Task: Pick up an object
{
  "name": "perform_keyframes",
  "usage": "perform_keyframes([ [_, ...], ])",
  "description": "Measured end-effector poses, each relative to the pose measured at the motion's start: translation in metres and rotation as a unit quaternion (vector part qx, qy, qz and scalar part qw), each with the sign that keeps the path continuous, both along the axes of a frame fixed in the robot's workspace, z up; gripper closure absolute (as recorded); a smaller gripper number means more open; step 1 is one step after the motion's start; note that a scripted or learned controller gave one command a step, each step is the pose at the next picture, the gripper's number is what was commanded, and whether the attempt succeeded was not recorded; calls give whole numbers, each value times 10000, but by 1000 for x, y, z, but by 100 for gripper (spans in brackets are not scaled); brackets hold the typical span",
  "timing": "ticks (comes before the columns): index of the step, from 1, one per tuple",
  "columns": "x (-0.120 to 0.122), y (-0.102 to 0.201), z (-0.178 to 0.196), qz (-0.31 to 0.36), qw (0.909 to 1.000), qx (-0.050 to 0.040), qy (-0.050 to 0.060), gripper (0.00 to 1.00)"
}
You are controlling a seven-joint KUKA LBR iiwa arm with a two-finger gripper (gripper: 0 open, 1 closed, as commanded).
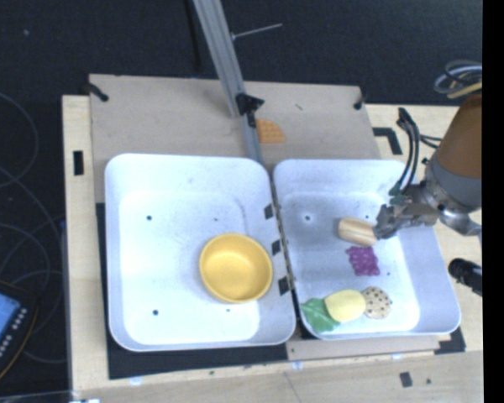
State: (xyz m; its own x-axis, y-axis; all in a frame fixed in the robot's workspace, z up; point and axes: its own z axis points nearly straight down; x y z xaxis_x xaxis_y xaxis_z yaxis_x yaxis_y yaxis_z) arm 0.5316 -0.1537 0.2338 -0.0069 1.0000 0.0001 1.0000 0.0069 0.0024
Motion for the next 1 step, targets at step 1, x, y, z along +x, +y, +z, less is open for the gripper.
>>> perform_keyframes([
  [1,4,52,-8,-2,10000,3,5,100],
])
